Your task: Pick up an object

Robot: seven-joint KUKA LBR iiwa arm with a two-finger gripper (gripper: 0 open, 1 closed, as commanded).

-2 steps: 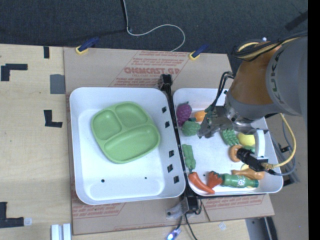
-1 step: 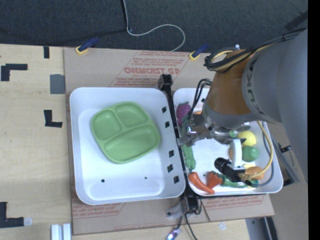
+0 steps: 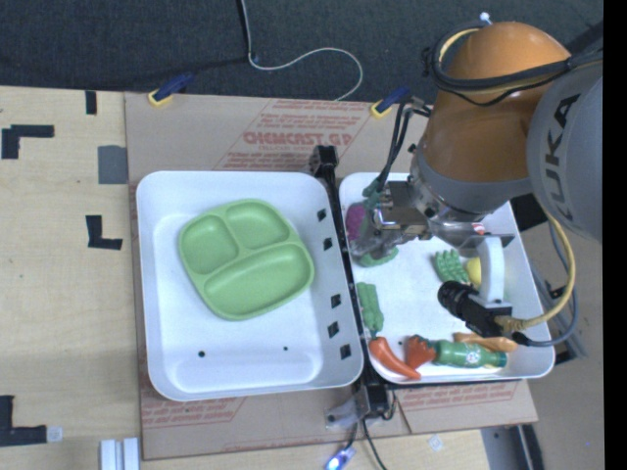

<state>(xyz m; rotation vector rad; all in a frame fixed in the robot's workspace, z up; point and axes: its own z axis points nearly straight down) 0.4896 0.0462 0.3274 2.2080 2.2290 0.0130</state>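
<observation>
Dark letters reading "KUKA", partly cut off by the frame edge, run down the grey arm (image 3: 578,155) at upper right. Red print, upside down, on the cardboard sheet (image 3: 294,140) behind the bins is too blurred to read.

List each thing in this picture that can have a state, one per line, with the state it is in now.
Green divided plate: lying flat in the left bin, compartments bare.
Pincer: low over the right bin's left side, by a purple and green toy.
Green bottle: lying on its side at the near edge.
Orange pepper: lying flat in the near corner.
</observation>
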